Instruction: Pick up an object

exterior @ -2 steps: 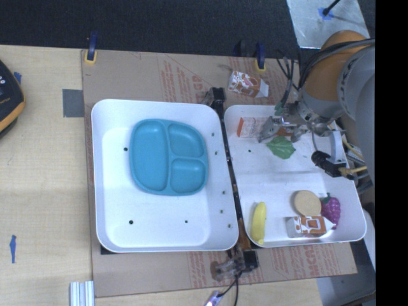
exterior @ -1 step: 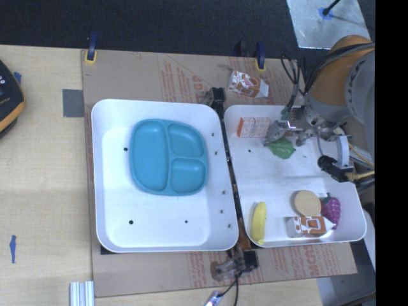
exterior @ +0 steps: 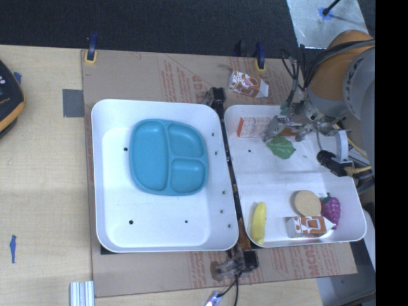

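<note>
Lighting even and diffuse, moderately bright. Left bin (exterior: 108,171) shows a soft shadow band along its left inner wall. No hard glare. Overall focus slightly soft; small print illegible. Upper frame dark above the table (exterior: 44,171). Mild colour noise.

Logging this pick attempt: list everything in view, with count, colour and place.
Bins: two, white, side by side on the bench.
Divided plate: one, blue, in the left bin.
Green item: one, right bin's far part, just under the gripper.
Small carton: one, orange and white, right bin's far-left corner.
Banana: one, yellow, right bin's near-left.
Round tan item: one, right bin's near side.
Grapes: one bunch, purple, beside it.
Juice box: one, lying at the near rim.
Packet: one, beyond the bins.
Gripper: one, over the green item.
</note>
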Controlling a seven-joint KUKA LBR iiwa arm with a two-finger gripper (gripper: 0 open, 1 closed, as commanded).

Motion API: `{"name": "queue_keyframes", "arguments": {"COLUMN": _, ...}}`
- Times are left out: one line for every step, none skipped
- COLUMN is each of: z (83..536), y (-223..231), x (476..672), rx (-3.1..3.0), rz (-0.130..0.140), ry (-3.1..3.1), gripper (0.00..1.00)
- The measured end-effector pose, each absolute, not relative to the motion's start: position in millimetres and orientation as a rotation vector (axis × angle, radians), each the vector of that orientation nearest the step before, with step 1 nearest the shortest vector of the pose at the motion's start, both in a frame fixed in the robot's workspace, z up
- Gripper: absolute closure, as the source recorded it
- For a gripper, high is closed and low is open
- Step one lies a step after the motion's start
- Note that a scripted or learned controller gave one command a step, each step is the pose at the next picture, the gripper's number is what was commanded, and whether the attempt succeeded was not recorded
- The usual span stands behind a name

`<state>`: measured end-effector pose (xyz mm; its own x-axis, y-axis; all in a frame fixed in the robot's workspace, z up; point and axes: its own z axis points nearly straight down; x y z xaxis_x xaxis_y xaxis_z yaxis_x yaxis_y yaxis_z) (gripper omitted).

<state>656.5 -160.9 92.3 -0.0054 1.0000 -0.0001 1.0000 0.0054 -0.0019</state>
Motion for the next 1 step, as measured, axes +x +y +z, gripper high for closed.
{"name": "queue_keyframes", "arguments": {"z": 92.3, "y": -167.2, "x": 656.4, "rx": -2.218, "rz": 0.002, "ry": -2.224, "gripper": 0.00}}
